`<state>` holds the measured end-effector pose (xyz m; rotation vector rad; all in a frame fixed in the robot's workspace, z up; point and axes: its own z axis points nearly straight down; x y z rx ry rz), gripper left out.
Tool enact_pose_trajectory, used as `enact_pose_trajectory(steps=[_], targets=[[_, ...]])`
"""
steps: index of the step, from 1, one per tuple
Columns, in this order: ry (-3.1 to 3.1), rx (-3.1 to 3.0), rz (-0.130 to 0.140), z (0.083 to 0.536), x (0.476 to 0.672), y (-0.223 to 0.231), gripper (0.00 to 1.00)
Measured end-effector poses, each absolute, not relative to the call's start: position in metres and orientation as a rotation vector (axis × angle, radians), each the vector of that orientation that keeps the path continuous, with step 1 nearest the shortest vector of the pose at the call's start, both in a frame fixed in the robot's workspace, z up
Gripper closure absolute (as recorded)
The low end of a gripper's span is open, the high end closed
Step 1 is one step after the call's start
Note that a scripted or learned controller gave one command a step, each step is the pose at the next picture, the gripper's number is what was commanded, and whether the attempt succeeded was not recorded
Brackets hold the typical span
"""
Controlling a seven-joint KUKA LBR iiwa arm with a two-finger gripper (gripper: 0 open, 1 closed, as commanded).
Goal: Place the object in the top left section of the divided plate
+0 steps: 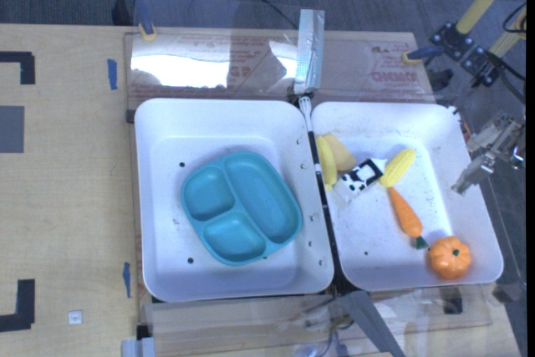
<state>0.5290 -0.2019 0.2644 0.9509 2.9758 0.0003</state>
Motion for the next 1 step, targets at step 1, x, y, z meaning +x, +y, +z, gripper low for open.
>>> enact_pose_trajectory(steps=[1], targets=[[3.108,0.329,-0.001,0.4165,0.5766,-0.1362,0.0]])
